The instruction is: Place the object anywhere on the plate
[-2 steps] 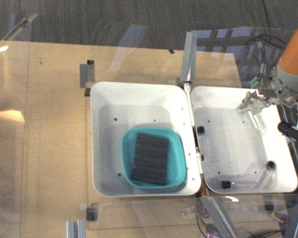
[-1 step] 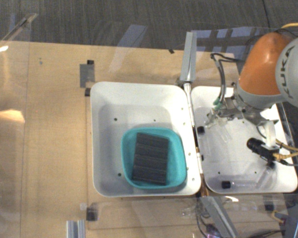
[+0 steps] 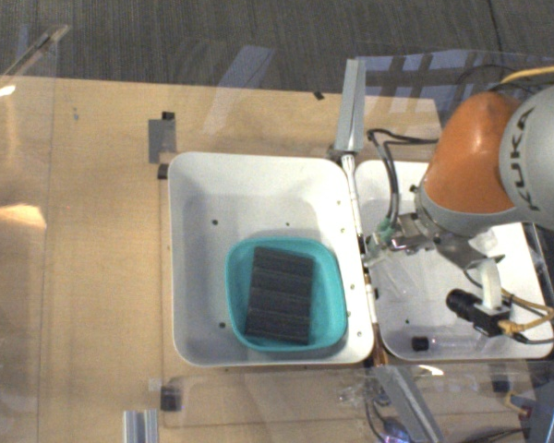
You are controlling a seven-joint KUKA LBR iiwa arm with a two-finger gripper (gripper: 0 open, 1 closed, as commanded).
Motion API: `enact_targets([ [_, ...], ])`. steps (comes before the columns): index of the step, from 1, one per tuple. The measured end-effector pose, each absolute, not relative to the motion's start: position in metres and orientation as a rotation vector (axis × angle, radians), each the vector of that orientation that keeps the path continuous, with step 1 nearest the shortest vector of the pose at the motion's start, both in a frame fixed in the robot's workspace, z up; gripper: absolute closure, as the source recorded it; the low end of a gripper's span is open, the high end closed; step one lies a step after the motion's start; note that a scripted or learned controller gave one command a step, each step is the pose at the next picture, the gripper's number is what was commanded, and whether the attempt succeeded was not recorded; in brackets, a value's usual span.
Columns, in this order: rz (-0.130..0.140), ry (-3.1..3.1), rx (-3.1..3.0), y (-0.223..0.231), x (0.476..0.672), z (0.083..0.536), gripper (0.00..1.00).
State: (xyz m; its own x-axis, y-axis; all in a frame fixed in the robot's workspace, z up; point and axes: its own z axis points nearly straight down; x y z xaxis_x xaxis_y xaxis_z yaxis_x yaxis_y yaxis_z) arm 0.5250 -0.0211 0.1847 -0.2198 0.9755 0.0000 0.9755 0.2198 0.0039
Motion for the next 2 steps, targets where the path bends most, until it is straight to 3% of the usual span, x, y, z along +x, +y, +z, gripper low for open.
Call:
enact_targets([
  [2,0.007,2.665,1.656,0.081,0.532,0.185,1.00],
])
